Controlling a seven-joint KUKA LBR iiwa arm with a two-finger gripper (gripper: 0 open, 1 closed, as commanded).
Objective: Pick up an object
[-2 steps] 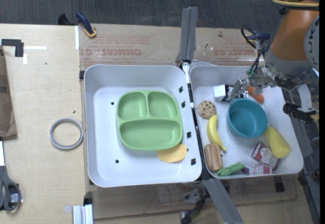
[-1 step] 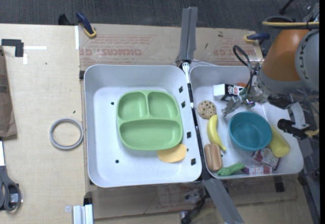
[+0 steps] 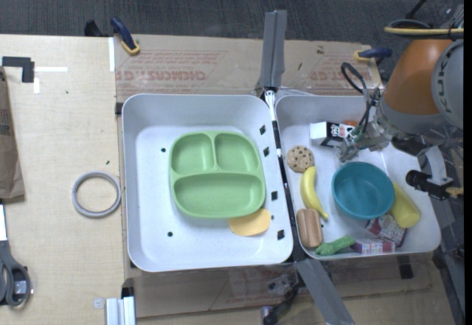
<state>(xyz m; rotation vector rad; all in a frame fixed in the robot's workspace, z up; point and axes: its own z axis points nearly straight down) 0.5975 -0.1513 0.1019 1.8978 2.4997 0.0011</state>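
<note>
With the arm (image 3: 424, 88) coming in from the right edge of the frame, the gripper (image 3: 359, 141) sits low over the upper middle of the right bin (image 3: 289, 113), just above the blue bowl (image 3: 362, 190). Can't tell the finger state — too small and cluttered at the tip. Nothing visibly held.

Right bin is crowded:
- small white carton (image 3: 330, 132) at upper centre, touching or just beside the gripper tip
- cookie (image 3: 299, 158) near the bin's left wall
- banana (image 3: 313, 193) below the cookie, just left of the bowl
- brown hot-dog-like piece (image 3: 308, 228) at lower left, close to the near-left corner
- green pea pod (image 3: 336, 245) along the bottom wall
- snack packet (image 3: 384, 231) at lower right, beside the pod
- yellow lemon-like piece (image 3: 404, 209) at right, tucked against the bowl's rim

Open floor in that bin: a strip along the top wall left of the carton, and a patch upper right under the arm. Bottom edge is packed; items sit against the wall or nearly so.

Left bin (image 3: 140, 191) holds a green divided plate (image 3: 217, 174) roughly centred, with a yellow chip-like piece (image 3: 250, 223) touching its lower right edge. Clear margin all round the plate, widest on the left and bottom sides.

Bench outside the bins: grey tape ring (image 3: 96, 193) at left, well apart from the left bin; blue clamp (image 3: 125, 35) at upper left on the cardboard edge.
</note>
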